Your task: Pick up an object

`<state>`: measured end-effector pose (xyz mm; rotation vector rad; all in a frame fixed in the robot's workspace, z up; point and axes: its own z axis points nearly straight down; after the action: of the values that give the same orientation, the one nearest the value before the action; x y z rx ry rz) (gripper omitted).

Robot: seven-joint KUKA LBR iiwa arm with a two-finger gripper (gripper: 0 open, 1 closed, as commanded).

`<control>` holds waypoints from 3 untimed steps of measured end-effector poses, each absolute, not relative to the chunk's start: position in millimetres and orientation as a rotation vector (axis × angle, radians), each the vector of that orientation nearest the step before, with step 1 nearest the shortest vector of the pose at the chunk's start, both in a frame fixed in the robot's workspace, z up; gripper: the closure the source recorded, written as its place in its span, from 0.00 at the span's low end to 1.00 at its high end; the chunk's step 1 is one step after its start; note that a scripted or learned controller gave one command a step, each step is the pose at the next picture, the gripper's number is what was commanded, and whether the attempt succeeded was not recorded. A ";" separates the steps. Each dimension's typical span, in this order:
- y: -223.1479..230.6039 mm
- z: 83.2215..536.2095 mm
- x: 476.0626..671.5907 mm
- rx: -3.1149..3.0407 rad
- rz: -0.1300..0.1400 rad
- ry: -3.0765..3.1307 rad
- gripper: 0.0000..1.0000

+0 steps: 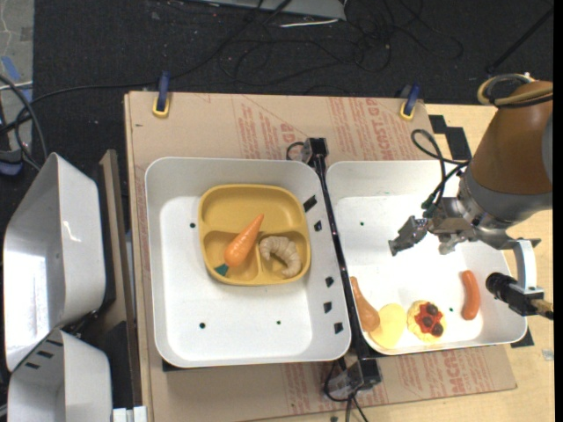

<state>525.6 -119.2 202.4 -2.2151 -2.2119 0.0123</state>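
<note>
The red sausage [471, 294] lies on the right bin's [378, 187] floor just below the gripper [428, 236], the tart [427, 319] and orange drumstick [363, 304] further below. The gripper hovers holding nothing; whether its jaws are apart cannot be told. Far left, the yellow plate [220, 202] carries a carrot [244, 241].
</note>
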 end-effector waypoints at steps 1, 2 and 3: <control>-119.1 208.7 528.6 -2.220 0.000 -2.222 0.00; -124.6 154.0 536.0 -2.220 0.005 -2.217 0.00; -119.7 92.1 528.9 -2.219 0.006 -2.215 0.00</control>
<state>528.9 -119.7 92.1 -2.2194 -2.2150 0.0058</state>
